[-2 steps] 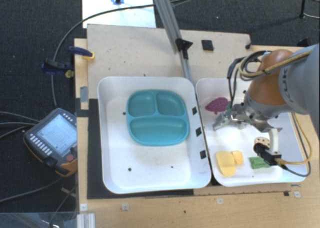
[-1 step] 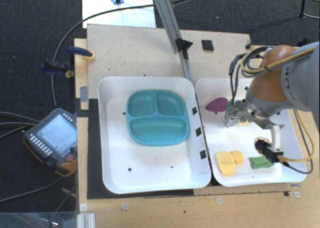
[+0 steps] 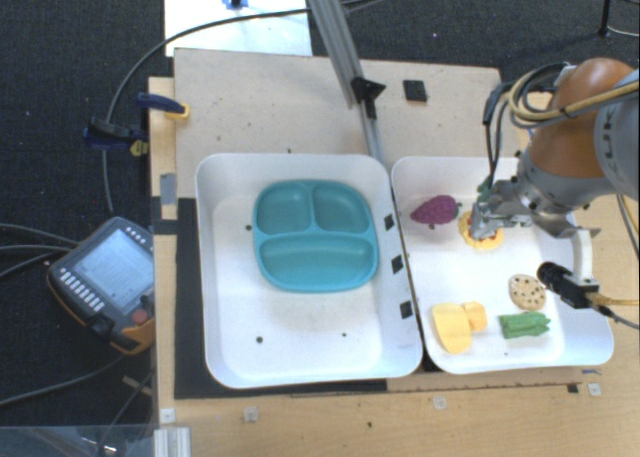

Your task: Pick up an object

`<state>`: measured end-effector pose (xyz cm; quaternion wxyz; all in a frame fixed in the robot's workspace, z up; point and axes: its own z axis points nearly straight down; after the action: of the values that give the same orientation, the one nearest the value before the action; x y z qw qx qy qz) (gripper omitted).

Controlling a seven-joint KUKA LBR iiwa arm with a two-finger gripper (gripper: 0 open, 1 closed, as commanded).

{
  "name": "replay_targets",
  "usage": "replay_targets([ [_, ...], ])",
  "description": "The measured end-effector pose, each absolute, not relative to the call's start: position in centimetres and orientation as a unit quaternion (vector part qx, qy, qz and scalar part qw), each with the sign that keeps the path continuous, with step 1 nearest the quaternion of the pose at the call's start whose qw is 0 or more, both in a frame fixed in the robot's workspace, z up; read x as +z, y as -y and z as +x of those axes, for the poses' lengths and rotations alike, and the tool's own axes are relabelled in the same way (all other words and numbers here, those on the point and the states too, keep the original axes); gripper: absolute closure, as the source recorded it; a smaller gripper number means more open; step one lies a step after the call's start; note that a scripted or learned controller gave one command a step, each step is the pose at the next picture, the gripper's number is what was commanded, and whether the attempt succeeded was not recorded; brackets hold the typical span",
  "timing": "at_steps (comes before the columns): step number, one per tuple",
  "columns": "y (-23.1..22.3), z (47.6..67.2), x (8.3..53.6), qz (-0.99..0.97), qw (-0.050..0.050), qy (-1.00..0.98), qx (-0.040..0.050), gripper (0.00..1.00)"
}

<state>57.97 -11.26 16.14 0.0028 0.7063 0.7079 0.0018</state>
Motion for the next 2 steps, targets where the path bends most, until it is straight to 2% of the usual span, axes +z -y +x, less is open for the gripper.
replay_targets([
  [1,11.6,57.5,22.3,0.706,0.003,-0.708,0.0024,1.00],
  [2,11.6,57.6,25.4,0.706,0.002,-0.709,0.0017,1.00],
])
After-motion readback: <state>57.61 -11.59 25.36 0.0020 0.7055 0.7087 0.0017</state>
